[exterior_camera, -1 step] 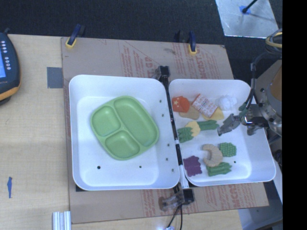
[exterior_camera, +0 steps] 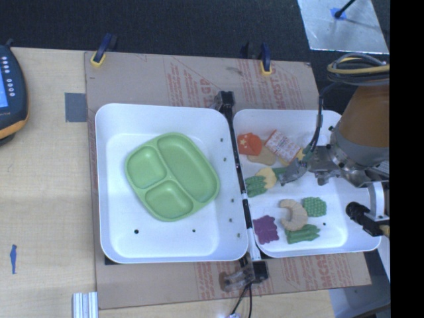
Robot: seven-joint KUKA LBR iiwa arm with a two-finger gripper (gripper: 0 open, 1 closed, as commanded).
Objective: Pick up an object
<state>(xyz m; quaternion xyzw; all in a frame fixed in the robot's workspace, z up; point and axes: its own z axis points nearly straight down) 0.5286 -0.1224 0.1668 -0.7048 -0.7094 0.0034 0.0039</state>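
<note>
Grey arm's gripper (exterior_camera: 293,171) hangs low in the right bin (exterior_camera: 334,245) (beside the yellow-green corn toy (exterior_camera: 260,180)). Its pincer state cannot be told.

A: where's the cam mounted?
B: fixed overhead, tilted down, far enough back to catch both shallow white plastic bins (exterior_camera: 106,177) side by side. Grey arm with orange band (exterior_camera: 364,121) enters at 3 o'clock.

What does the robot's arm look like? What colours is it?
The arm is big and round, with an orange band on top and grey metal underneath. A thin black cable runs along its side. Its gripper is a small part of dark grey metal.
</note>
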